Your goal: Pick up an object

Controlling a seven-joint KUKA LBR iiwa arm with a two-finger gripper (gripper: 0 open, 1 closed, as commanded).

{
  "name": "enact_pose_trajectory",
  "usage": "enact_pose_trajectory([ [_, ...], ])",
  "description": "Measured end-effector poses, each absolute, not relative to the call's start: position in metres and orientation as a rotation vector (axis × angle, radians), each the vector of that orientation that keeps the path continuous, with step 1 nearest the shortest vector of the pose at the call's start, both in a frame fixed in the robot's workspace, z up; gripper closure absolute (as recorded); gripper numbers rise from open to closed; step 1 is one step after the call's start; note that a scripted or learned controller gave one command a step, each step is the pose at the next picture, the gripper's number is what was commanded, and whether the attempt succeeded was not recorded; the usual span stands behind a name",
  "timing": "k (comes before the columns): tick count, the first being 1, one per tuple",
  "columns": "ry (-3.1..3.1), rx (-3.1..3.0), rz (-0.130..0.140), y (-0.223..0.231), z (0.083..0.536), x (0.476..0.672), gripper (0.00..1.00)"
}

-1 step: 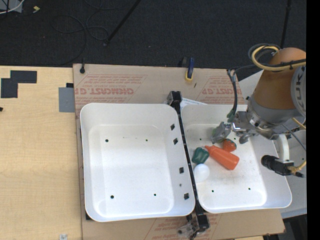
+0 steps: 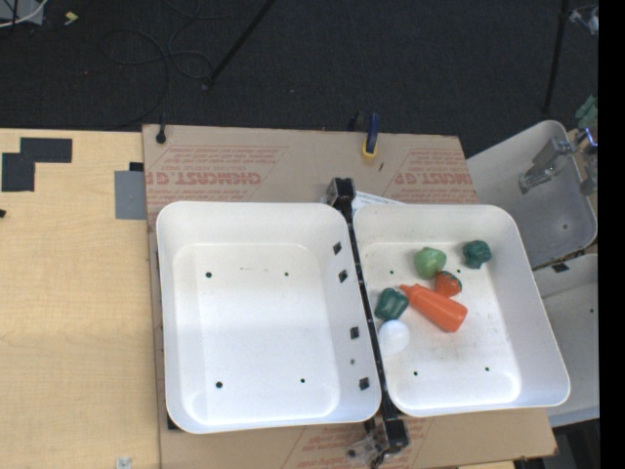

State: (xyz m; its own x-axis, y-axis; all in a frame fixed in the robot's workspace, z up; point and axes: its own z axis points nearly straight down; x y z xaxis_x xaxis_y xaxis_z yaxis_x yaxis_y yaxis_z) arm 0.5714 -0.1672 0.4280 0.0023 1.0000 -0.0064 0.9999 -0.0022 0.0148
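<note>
The right bin (image 2: 532,384) holds several small objects near its left and middle. An orange carrot-shaped piece (image 2: 437,307) lies at a slant. A small red object (image 2: 448,282) touches its upper end. A light green rounded object (image 2: 430,260) sits just above them, and a dark teal object (image 2: 477,253) sits to its right. By the bin's left wall rest a dark green pepper-like object (image 2: 391,304) and a white ball (image 2: 394,336) below it.
The left bin (image 2: 186,360) sits beside the right one, joined by black clips (image 2: 354,332) along the shared edge. Both rest on cardboard (image 2: 254,169). A blue and yellow clamp (image 2: 370,137) stands at the back. A grey plate (image 2: 552,189) lies at the right.
</note>
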Motion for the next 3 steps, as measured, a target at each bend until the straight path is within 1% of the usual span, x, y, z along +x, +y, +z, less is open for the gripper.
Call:
enact_pose_trajectory([
  [1,2.212,2.217,0.003,-0.216,0.545,0.558,0.00],
  [2,2.227,2.232,-0.010,-0.213,0.456,0.507,0.00],
  [3,2.228,2.231,-0.009,-0.213,0.360,0.474,0.00],
])
